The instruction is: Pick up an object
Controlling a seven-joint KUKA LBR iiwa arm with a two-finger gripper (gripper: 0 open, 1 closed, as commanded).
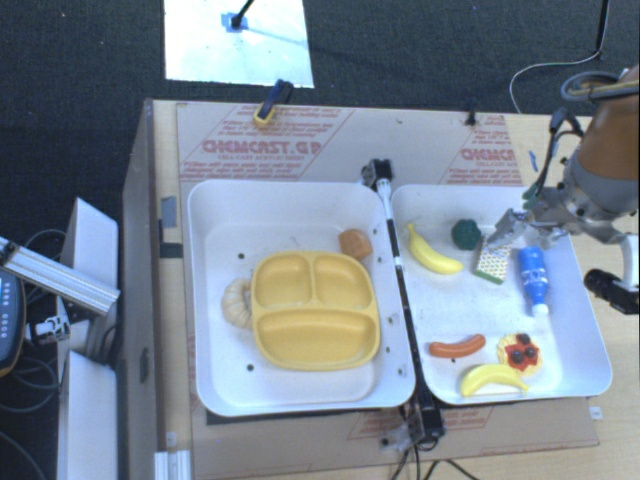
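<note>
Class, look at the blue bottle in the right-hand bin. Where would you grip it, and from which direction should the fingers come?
Grip the blue bottle around the middle of its body, coming straight down from above. It lies flat, long axis running roughly up and down the picture, so the fingers should close across its narrow width. The green-and-white block beside it leaves only a slim gap.

Yellow tray (316,308) and bananas (432,252), green ball (465,233), blue bottle (533,277), red-orange sausage (457,347), white bins (210,268).
</note>
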